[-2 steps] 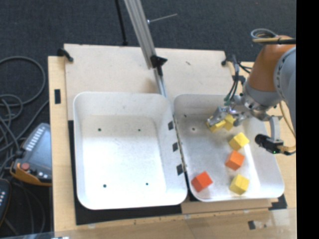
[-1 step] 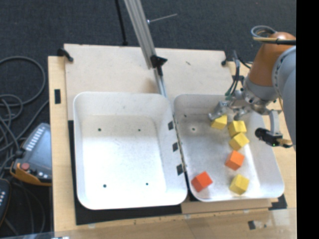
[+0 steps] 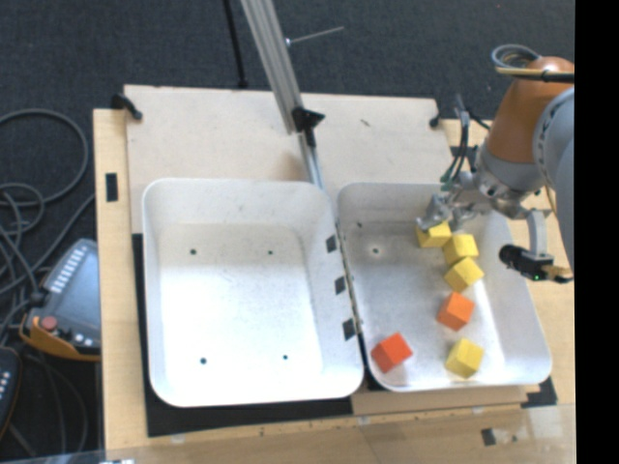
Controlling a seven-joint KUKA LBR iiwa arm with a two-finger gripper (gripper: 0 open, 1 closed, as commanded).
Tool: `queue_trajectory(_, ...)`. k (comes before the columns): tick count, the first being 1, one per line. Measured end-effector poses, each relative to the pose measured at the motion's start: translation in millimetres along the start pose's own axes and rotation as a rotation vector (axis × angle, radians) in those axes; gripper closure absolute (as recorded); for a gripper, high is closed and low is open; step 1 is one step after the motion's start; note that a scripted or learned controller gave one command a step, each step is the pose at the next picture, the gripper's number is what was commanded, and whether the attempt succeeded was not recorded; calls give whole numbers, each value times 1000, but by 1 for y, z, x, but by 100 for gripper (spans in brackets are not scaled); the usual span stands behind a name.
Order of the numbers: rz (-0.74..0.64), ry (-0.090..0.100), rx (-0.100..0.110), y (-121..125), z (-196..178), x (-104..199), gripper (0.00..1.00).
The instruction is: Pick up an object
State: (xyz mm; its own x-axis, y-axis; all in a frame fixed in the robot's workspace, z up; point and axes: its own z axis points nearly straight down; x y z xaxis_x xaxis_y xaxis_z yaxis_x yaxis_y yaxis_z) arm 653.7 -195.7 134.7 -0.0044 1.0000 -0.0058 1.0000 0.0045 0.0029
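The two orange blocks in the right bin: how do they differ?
The near orange block looks redder and lies by the right bin's left wall, apart from other blocks. The far orange block is paler and sits in the row of yellow blocks. Both are small cubes of similar size.

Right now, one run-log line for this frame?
arm: over right bin's far end | gripper: low at top yellow block, grasp unconfirmed | right bin: four yellow, two orange blocks | left bin: no blocks
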Motion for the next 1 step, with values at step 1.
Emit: queue_trajectory(1,-4,8,0,-4,-39,96,100)
